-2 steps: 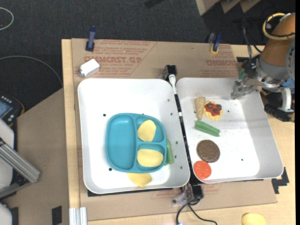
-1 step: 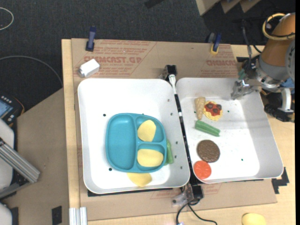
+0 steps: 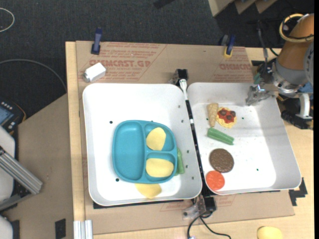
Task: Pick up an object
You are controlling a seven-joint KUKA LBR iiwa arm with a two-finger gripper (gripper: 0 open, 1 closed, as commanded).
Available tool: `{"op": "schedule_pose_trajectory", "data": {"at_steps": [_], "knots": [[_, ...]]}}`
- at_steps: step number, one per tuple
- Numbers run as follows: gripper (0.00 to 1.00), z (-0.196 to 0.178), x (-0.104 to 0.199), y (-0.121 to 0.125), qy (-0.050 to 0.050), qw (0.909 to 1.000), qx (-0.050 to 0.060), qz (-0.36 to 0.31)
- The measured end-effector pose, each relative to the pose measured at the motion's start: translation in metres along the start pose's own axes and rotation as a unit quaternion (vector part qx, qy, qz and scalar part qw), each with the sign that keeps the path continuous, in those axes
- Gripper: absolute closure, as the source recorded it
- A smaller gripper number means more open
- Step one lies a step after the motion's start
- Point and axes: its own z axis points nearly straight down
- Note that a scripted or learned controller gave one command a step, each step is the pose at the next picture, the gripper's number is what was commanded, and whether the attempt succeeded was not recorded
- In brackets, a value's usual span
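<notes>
So we see the left bin (image 3: 94,133) w/ a blue tray (image 3: 130,151) mid-floor, yellow pieces in its compartments, bare floor along the bin's far edge. Right bin (image 3: 279,153): pizza slice (image 3: 225,117), green stick (image 3: 220,136), brown disc (image 3: 221,160), red disc (image 3: 215,180) bunched near its left wall; right half bare. Gripper (image 3: 255,94) hangs at the far right corner, nothing in it; we can't tell how wide it's spread.

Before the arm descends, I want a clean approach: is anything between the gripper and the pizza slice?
Nothing visible. The gripper sits at the right bin's upper edge, with bare white floor between it and the pizza slice.
</notes>
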Motion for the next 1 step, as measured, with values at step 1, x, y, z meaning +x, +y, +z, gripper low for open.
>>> {"op": "schedule_pose_trajectory", "data": {"at_steps": [1], "knots": [[1.0, -0.0214, -0.0004, -0.011, 0.001, 1.0, 0.001, 0.001]]}}
